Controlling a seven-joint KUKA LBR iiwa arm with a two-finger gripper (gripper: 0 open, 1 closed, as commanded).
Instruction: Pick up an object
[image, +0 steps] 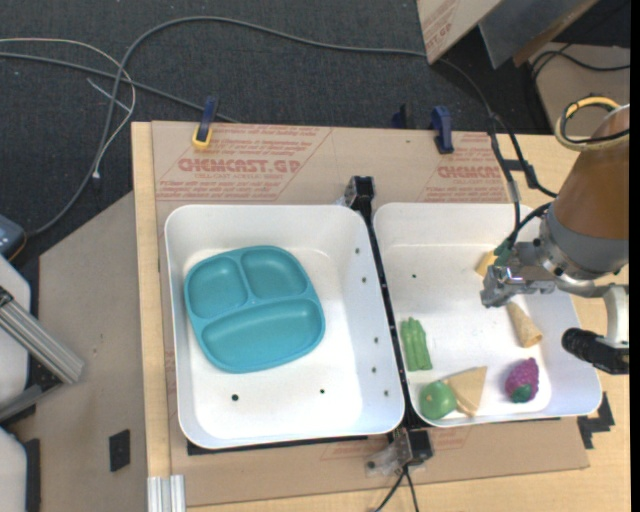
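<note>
Right bin (440, 235), front edge: one green ball (436, 400), one tan wedge (469, 388) touching it and one purple grape bunch (521, 380) are lying in a row.
Right bin, middle: one green leafy piece (415, 343) is lying near the divider; one tan cone (523, 324) is lying just below the gripper.
Left bin (275, 218): one teal plate (255, 306) is sitting flat (three compartments, nothing in them).
Gripper (497, 290): hanging over the right bin beside a small yellow piece (485, 264); whether its fingers are spread or pressed together, I cannot tell.
Bench, far edge: two blue clamps (206, 120) are pinning the cardboard sheet (300, 160).
</note>
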